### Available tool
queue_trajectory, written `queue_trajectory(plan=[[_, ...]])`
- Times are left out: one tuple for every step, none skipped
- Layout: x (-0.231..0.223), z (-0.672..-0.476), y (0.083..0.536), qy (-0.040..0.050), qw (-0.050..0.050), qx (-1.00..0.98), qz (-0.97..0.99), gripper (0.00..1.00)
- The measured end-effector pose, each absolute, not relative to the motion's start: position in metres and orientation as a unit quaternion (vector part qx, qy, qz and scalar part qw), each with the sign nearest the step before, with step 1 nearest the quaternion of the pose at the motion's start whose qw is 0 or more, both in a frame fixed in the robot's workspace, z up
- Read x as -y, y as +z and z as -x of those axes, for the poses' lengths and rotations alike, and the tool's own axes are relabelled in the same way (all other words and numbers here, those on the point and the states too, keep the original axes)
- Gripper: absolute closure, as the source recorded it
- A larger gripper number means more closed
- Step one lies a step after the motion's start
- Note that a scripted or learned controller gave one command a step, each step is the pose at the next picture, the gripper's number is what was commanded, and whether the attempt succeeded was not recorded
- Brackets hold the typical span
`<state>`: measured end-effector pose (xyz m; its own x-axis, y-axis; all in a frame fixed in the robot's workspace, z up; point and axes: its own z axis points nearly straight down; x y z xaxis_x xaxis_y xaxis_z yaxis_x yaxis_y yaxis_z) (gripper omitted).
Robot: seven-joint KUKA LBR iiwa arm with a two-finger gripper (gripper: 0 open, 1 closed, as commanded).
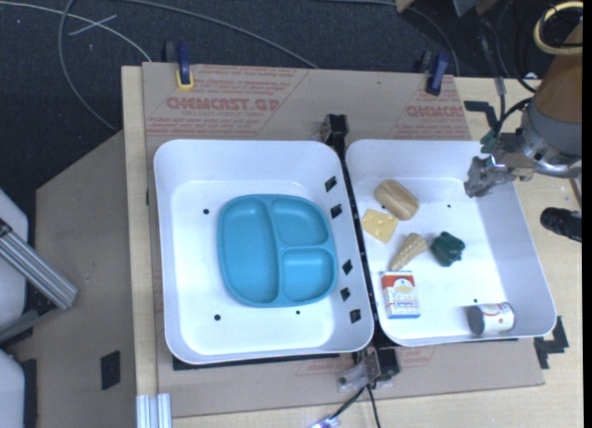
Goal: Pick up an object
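The end effector [479, 179] hangs over the right bin's [518, 232] far edge, its grip impossible to tell, while the bread [397, 198] nearby looks light, soft, best pinched across its middle.

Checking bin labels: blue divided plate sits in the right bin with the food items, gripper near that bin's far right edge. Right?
Not quite. The camera view shows the blue divided plate alone in the left bin; the food items are in the right bin, with the gripper near its far right edge.
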<state>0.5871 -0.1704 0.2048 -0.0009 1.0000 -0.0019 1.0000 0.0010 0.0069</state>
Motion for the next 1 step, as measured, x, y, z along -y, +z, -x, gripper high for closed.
queue_trajectory(plan=[[0.1206,-0.5782,0.2190,0.0010,-0.001,-0.709,-0.705,1.00]])
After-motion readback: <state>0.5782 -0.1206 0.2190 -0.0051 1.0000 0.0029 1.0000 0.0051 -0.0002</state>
